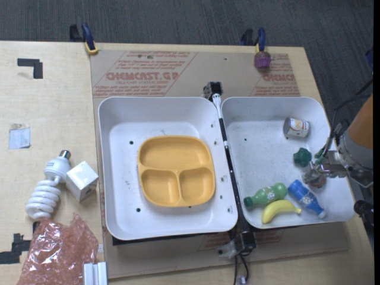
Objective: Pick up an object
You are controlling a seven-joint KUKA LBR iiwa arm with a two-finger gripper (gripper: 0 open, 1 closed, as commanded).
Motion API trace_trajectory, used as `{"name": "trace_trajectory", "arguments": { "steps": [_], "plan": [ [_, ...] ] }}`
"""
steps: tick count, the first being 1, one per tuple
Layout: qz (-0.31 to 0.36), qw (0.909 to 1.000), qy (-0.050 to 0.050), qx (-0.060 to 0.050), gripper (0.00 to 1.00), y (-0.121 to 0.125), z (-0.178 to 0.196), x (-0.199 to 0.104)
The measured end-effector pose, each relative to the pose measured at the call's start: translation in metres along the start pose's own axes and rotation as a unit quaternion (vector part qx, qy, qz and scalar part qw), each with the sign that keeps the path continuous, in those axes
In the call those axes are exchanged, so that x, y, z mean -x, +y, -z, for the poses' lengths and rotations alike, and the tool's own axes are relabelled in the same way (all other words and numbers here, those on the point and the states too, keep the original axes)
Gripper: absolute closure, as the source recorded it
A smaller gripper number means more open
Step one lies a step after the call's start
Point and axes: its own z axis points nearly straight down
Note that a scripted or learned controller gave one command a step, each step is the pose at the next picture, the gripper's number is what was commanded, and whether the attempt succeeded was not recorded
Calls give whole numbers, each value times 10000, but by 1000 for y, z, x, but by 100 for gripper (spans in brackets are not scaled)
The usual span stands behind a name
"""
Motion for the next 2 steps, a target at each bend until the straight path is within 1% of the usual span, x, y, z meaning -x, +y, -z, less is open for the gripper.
{"name": "trace_trajectory", "arguments": {
  "steps": [1,2],
  "plan": [
    [8,10000,3,-3,100,2,49,-84],
    [7,10000,2,-3,0,2,49,-84]
  ]
}}
